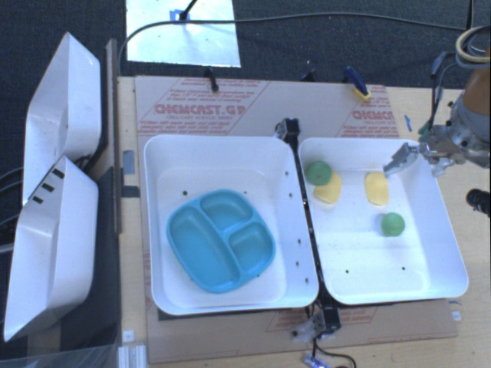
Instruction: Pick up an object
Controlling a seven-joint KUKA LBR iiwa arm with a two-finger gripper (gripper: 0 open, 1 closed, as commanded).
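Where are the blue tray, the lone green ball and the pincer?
Blue tray [221, 240]: camera view, on its middle divider.
Lone green ball [393, 224]: camera view, on its top.
Pincer [400, 162]: camera view, at its fingertips.

White bins [430, 205] hold a blue tray [221, 240], green balls [392, 224], yellow pieces [376, 188].

A robot lab bench. Two white bins [230, 148] sit on a printed board [253, 102]. Cables [307, 29] cross dark carpet [46, 6].
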